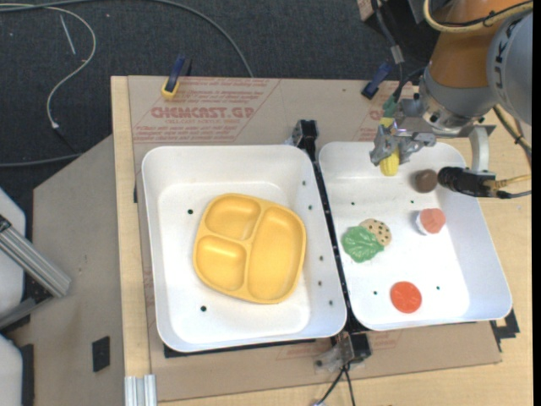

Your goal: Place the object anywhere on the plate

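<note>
One yellow object (pixel 389 167) is sitting pinched in my pincer (pixel 391 156), hanging over the right bin's (pixel 486 252) far corner. I'm judging best approach: lifting clear of the bin walls, carrying w/o tilting to the plate (pixel 250 248), well off to my side.

Two white bins sit on a cardboard sheet (pixel 203 108); in the right bin (pixel 473 299), a green leafy piece (pixel 361 245) touches a cookie (pixel 377 232) at its 2 o'clock, an orange disc (pixel 406 297) at 5 o'clock.
</note>
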